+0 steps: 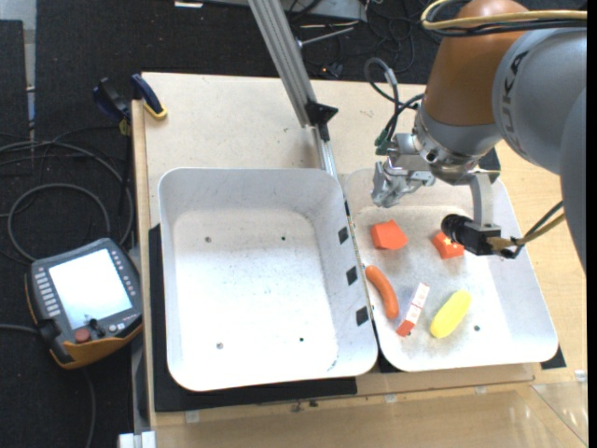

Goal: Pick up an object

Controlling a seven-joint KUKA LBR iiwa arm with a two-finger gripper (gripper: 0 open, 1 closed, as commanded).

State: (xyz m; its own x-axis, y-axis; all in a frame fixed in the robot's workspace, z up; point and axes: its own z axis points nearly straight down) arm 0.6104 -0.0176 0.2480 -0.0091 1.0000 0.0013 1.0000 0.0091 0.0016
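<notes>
Objects for the pick all lie in the right bin (522, 339), below the tool (390, 192) as the camera sees it. Whether the tool is apart or together I cannot tell; nothing is visibly held in it.

Closest under the tool is an orange block (390, 235), which looks rigid, light and flat-sided, so a grip across two opposite faces should hold. Further below lies an orange sausage-shaped piece (382, 290), rounded and likely to roll or slip unless taken across its middle. Just beside that is a small white and red box (413, 308), thin and probably very light. A yellow lemon-like piece (450, 315) sits beyond it, smooth and curved, best taken across its narrow width. A smaller orange piece (447, 245) lies off to the side, beside a black fitting (471, 234).

The wall shared with the left bin (247, 278) runs close by the sausage, leaving little room there. The block has open floor around it.
</notes>
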